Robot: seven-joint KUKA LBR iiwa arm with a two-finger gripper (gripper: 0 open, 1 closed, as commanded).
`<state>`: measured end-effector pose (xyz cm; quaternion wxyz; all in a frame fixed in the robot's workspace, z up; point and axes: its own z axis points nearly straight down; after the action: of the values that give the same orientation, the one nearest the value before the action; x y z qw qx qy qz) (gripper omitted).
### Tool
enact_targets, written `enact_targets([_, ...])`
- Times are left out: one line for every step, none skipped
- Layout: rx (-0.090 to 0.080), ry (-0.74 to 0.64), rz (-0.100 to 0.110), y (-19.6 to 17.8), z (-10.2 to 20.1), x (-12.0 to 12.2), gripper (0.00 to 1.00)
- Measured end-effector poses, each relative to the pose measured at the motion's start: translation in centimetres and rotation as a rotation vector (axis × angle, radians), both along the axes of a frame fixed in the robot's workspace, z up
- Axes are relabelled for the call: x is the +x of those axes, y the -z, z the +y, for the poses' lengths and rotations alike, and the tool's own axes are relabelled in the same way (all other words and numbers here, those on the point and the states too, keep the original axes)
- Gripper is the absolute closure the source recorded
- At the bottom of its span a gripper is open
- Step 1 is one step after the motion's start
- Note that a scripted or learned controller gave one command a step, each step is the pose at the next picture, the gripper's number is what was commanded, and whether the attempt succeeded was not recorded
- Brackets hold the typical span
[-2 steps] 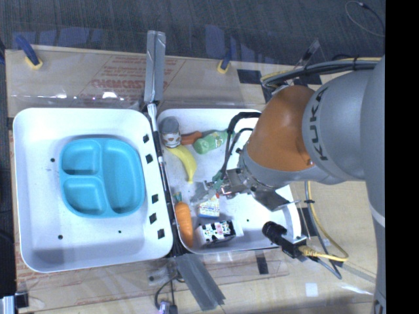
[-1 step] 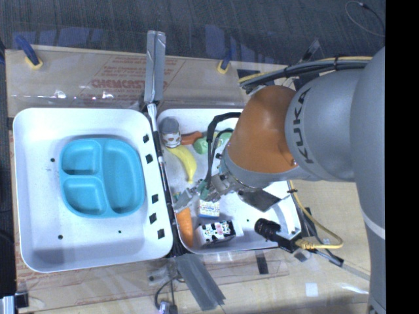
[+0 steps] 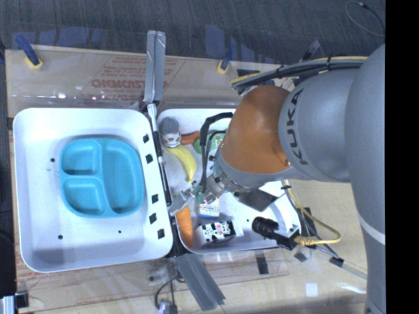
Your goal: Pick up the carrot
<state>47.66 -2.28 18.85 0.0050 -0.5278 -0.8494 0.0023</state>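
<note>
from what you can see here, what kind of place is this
Probably a robotics lab's pick-and-place test bench: a grey and orange KUKA arm reaches over a white bin holding a carrot and a banana, beside a second white bin with a blue divided tray.

Bright, even light from above. The left bin (image 3: pixel 26 175), well away from the gripper (image 3: pixel 208 198), nearly washes out white. The arm (image 3: pixel 314 129) shades the right bin (image 3: pixel 191 117) around the gripper. Focus is slightly soft throughout.
</note>
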Motion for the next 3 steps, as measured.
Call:
enact_targets([0.0,-0.086,-0.005,-0.8,-5.4,4.7,0.0])
enact_targets([-0.001,-0.203,-0.007,-11.0,-2.1,3.5,0.0])
enact_targets([0.002,-0.282,-0.003,0.0,-0.6,0.0,0.0])
